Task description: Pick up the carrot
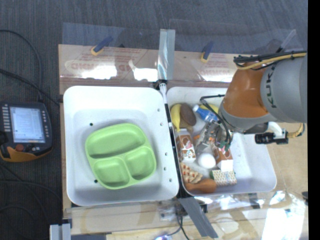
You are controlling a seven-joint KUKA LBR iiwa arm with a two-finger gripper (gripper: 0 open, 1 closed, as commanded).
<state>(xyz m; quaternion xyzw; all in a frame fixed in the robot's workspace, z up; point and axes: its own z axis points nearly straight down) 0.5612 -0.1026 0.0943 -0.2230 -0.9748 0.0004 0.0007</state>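
Carrot point(220, 153): small orange piece, partly hidden under my claw point(214, 140) in the right bin point(260, 176); claw's grip state: cannot tell

The shallow white right bin point(260, 176) is crowded along its left wall: a yellow banana point(175, 117), a brown rounded item point(188, 115), a white egg-shaped object point(206, 160) and small printed boxes point(223, 177) lie close together. Its right half offers open floor.
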